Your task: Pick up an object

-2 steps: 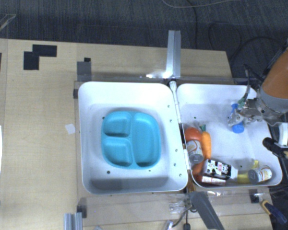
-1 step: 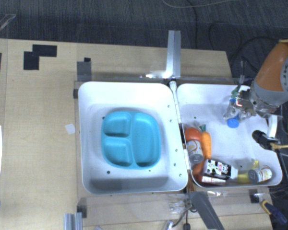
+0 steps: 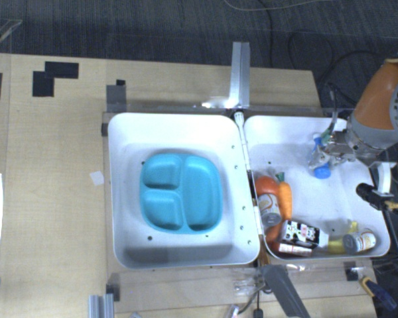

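I can't tell what my gripper (image 3: 324,156) is doing above the blue thing (image 3: 322,171) (it looks slippery), so it might slide away.

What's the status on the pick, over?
Gripper low in the right bin, fingers unclear. Small blue object right under it, grasp unconfirmed. Carrot, can, bottle heaped at the near side, clear of it.
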Controlling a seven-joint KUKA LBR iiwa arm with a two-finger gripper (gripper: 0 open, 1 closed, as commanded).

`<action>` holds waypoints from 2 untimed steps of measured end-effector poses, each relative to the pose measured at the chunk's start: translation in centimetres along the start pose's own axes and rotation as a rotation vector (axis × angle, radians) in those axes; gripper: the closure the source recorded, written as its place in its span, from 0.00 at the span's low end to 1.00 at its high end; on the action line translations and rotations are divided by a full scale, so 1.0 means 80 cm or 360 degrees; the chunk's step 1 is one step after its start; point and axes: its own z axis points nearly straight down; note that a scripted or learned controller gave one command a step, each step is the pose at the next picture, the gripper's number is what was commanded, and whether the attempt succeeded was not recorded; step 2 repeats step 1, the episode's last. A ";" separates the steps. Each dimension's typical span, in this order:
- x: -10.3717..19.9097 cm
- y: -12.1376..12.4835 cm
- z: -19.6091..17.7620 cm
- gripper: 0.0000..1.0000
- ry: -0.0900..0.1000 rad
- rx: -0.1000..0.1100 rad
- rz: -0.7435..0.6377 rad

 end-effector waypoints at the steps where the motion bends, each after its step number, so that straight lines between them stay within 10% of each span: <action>1: 0.029 0.005 -0.149 1.00 -0.0001 -0.0013 0.0233; 2: 0.029 0.005 -0.149 1.00 -0.0001 -0.0013 0.0233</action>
